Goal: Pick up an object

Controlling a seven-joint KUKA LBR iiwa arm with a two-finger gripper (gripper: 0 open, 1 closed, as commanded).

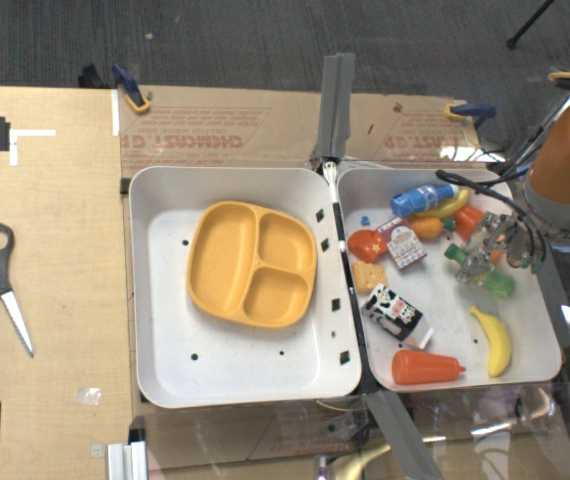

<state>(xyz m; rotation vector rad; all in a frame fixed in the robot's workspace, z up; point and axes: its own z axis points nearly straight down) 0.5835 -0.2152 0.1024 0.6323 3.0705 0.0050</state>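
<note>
While nothing was lifted yet, status:
gripper (pixel 487 253): low at 3 o'clock of right bin (pixel 435 308), finger state unclear
green object (pixel 498 285): just under it, on bin floor
banana (pixel 493 340): 5 o'clock, untouched
left: grasp, lift

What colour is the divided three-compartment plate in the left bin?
The divided plastic plate is orange-yellow all over, plain and unpatterned, as seen in the camera view.

Yellow-orange tray (pixel 252 265), yellow banana (pixel 494 340), white bins (pixel 155 298).
</note>
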